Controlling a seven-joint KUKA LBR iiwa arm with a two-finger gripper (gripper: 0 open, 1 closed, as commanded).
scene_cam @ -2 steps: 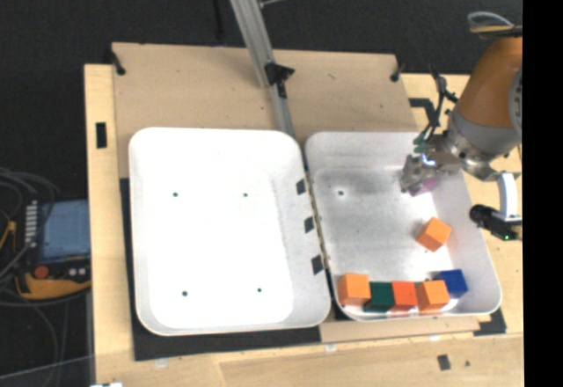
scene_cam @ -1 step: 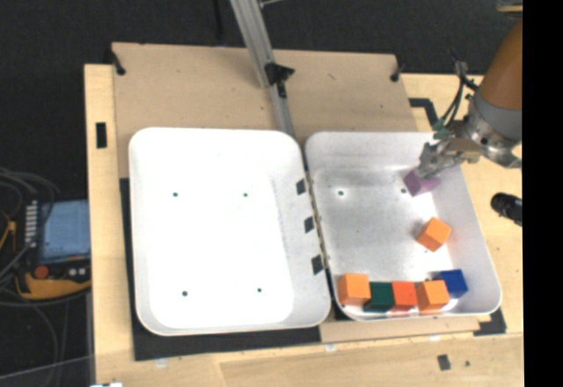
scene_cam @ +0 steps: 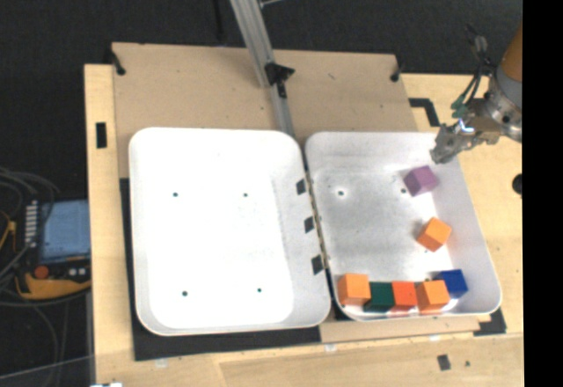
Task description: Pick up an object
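— Where was the claw (scene_cam: pixel 446 148)?
— Over the right bin's (scene_cam: pixel 369 227) far right rim; I couldn't tell its state.
— And the purple cube (scene_cam: pixel 420 180)?
— Inside that bin, just beside the claw, apart from it.

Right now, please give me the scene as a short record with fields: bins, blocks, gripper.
left bin: bare white floor
right bin: holds all blocks
purple block: upper right, alone
orange block: mid right, alone
front row: orange, green, orange, orange, blue
gripper: over the right bin's upper right corner, near purple block; holds nothing visible
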